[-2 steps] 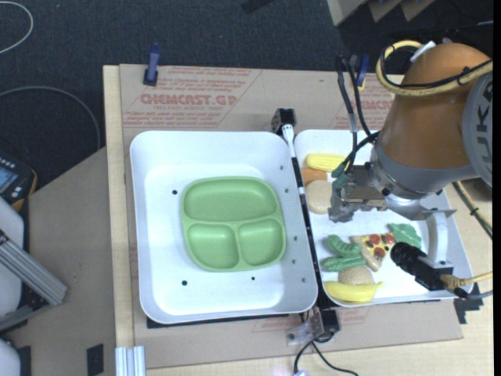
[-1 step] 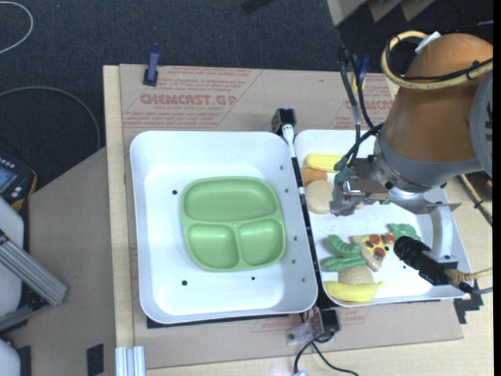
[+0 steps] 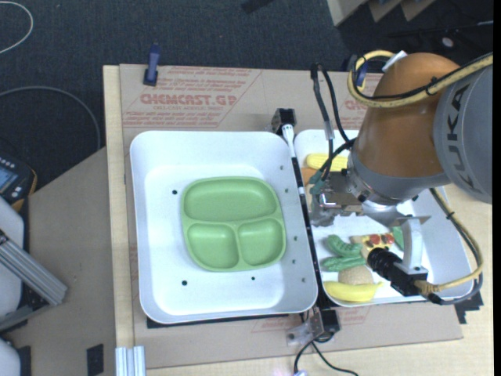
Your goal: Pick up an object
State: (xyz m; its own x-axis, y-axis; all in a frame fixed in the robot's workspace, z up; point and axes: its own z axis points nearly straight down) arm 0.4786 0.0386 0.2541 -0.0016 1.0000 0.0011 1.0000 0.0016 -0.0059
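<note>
From where I stand, the pick looks barely begun, or at most at the reaching stage. The arm [image 3: 415, 124] comes in from the right of the frame and hangs low over the right bin [image 3: 462, 249], its bulky orange-and-grey wrist covering most of the bin's upper half. The claw [image 3: 327, 198] seems to sit at the bin's left edge, just beside the divide between the two bins, but it is buried under the wrist and cables, so I cannot tell how it is set or whether anything is in it. The things there for the taking lie in the right bin: a yellow banana [image 3: 354, 291] at the lower edge, a green toy [image 3: 342, 251] just above it, a small tan lump [image 3: 356, 275] between those two, a red and yellow piece [image 3: 374, 240] near the centre, and another yellow item [image 3: 322, 161] peeking out at the top left of that bin. None of them looks lifted; all seem to rest on the bin floor. The left bin [image 3: 149, 210] carries a green divided tray [image 3: 233, 222], lying flat in the middle. By my reckoning the grasp and the lift are both yet to be done.
</note>
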